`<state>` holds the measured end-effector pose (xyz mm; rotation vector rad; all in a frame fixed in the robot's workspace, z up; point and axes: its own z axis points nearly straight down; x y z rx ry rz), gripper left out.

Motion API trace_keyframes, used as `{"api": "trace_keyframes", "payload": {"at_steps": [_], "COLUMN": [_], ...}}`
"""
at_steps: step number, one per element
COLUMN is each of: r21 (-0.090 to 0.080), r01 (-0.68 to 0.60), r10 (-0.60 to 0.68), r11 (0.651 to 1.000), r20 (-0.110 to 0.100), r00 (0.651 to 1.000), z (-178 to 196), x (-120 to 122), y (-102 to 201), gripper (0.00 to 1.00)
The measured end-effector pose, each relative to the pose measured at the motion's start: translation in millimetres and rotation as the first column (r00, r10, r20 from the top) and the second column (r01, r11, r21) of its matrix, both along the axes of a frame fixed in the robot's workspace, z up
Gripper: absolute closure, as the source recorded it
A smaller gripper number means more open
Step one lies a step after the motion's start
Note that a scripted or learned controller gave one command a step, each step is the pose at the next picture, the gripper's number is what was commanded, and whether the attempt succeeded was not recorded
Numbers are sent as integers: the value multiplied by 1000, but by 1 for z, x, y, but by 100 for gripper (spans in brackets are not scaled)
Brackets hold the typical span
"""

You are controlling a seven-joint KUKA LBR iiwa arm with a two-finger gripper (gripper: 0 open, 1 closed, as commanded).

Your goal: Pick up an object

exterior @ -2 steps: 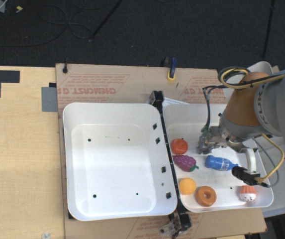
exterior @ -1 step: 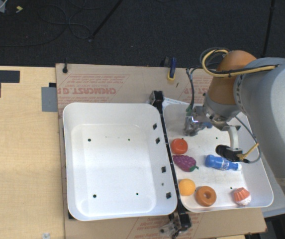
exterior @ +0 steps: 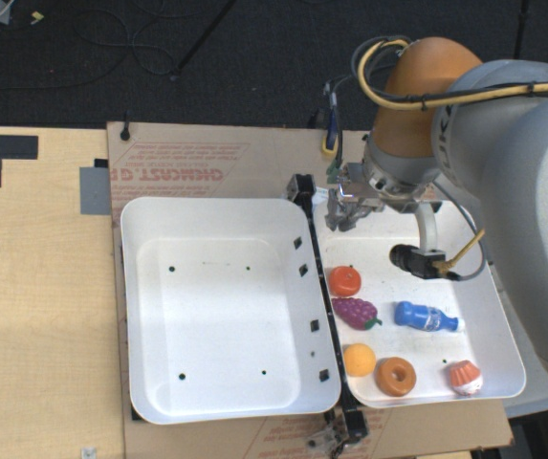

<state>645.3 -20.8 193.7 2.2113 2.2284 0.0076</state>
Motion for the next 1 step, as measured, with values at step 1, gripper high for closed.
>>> {"api": "trace_keyframes", "payload": {"at_steps": [1], "r21": [-1], "r01": [3], "r10": [-3], "r11": [1000], "r20": [3], "r00": [1000], "z": [111], "x": [0], "y": [36], "gripper": [100]}}
